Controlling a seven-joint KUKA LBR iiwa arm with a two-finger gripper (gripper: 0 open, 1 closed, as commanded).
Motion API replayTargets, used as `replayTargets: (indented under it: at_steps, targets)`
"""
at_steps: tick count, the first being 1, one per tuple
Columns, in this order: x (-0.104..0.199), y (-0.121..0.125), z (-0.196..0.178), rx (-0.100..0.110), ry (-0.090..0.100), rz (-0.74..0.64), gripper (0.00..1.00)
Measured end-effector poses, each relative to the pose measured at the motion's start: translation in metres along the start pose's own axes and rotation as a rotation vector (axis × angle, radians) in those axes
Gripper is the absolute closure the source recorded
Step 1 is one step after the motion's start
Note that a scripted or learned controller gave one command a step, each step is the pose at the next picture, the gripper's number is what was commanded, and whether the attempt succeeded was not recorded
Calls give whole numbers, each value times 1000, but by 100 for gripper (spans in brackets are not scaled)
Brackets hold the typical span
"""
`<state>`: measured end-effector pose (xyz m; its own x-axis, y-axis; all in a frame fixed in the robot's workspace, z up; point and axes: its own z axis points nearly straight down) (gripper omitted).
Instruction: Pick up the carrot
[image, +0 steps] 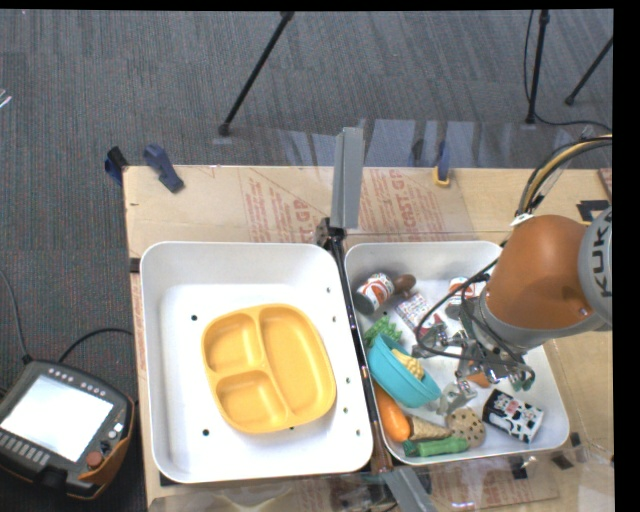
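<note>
Carrot (393, 415): orange, stubby, tapered, lying flat

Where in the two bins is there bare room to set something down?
Left bin: bare white floor rings the yellow divided plate, widest along its far and left sides. Right bin: crowded with the carrot, teal bowl and gripper; far-right corner bare.

- Two white bins in front of me: the left bin (160, 290) and the right bin (555, 425).
- One yellow divided plate (268, 367), in the left bin.
- One carrot (393, 418).
- One blue bowl (398, 375).
- One black-and-white cow-print carton (513, 416).
- One red-and-white can (375, 290).
- One green piece (436, 449) at the near wall.
- Other small items in the right bin are too jumbled for me to count.
</note>
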<state>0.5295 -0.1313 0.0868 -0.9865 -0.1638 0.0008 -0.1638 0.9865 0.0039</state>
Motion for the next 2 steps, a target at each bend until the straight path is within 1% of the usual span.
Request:
replayTargets:
  at_steps: [1, 2]
  targets:
    - [8, 42, -2, 7, -5, 169, 0]
    - [44, 4, -8, 10, -32, 155, 0]
